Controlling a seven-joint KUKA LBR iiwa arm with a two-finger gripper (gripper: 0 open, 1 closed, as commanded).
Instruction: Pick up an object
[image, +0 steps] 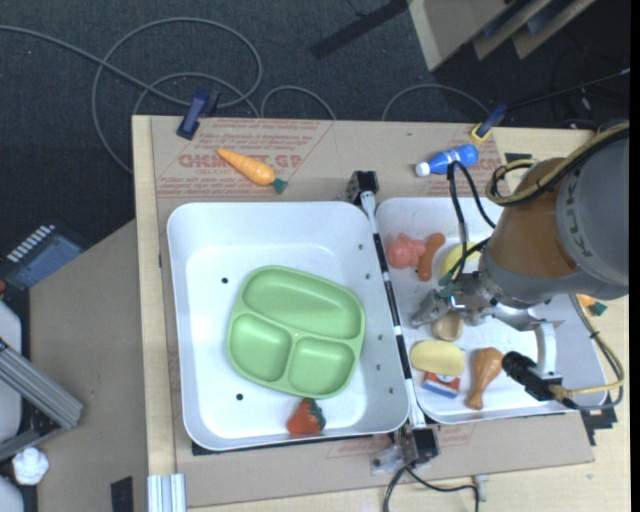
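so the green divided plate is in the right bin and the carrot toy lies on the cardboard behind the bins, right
Not quite. The camera view shows the green divided plate in the left bin, not the right one. The rest holds: the carrot toy lies on the cardboard behind the bins.

Right bin (520, 405) toys: pink piece (403, 251) far left, orange piece (430, 256) touching it, yellow potato-like lump (437, 356) near left, brown drumstick (484, 374) just right, red-white item (440, 384) at near edge.
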